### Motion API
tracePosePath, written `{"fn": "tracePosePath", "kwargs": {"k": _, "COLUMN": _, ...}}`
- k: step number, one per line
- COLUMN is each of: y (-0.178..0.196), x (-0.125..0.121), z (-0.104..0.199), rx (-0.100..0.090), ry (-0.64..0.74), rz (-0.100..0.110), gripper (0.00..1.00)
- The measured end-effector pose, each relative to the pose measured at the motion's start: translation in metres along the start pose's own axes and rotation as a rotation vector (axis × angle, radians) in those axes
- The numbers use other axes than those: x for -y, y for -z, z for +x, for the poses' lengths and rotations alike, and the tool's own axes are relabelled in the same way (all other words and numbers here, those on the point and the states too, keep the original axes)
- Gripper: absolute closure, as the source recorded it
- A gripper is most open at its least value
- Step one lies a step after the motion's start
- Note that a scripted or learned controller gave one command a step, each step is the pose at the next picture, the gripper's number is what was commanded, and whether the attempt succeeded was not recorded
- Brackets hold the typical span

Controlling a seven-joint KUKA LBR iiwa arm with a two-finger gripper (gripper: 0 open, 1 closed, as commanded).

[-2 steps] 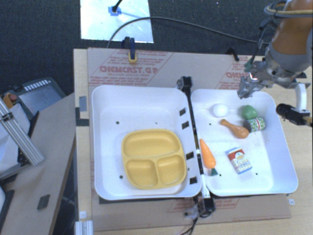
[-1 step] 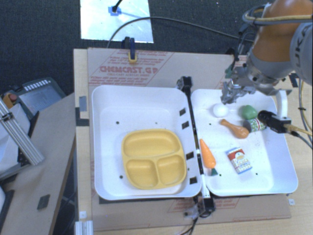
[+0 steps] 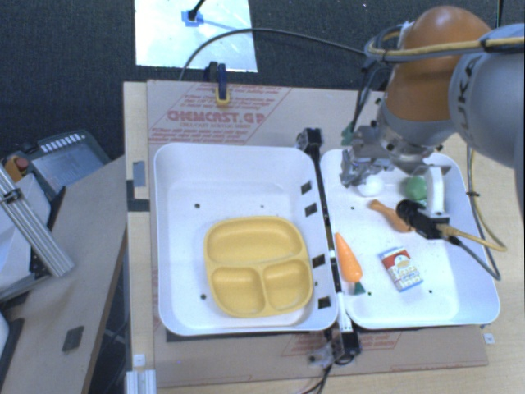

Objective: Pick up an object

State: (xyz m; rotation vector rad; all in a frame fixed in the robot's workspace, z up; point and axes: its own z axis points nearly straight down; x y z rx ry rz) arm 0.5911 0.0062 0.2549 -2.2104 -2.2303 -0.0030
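Observation:
My gripper [image 3: 358,176] hangs low over the back left corner of the right bin [image 3: 459,302]. A small white round object [image 3: 372,187] lies right beside it, at its lower right; whether they touch I cannot tell. A green object [image 3: 416,188] sits further right, partly hidden by the wrist. An orange-brown piece [image 3: 381,209] lies just in front of the white object. An orange carrot [image 3: 349,258] with a green tip rests along the bin's left wall. A small red and white box [image 3: 401,269] lies near the bin's middle.
The left bin [image 3: 180,179] holds a yellow divided plate [image 3: 257,264] toward its front. A black divider [image 3: 321,212] runs between the two bins. The grey arm with its orange band [image 3: 431,56] reaches in from the upper right.

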Motion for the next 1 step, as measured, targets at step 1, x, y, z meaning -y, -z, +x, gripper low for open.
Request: {"fn": "tracePosePath", "kwargs": {"k": 1, "y": -0.0017, "x": 0.0127, "z": 0.0612, "rx": -0.001, "ry": 0.001, "rz": 0.0, "gripper": 1.0}}
